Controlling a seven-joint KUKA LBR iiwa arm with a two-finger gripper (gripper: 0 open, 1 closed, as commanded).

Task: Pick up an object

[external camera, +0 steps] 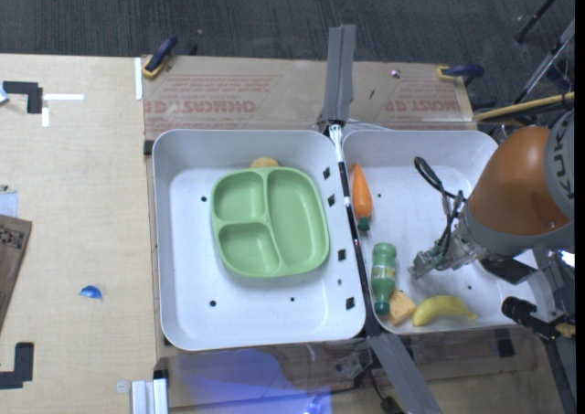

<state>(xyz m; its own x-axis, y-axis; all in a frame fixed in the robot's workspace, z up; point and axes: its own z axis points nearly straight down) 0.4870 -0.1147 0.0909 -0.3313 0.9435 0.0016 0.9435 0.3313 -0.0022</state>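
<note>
The hand (pixel 431 261) is hanging low in the right bin (pixel 402 161), toward the lower right of the frame; whether it is gripping anything I cannot tell. The nearest thing to take is the banana (pixel 443 310), lying just below the hand with its long axis running left to right across the frame. A green bottle (pixel 383 275) is lying to the hand's left, its length running up and down, with a carrot (pixel 362 194) further up along the dividing wall.
</note>
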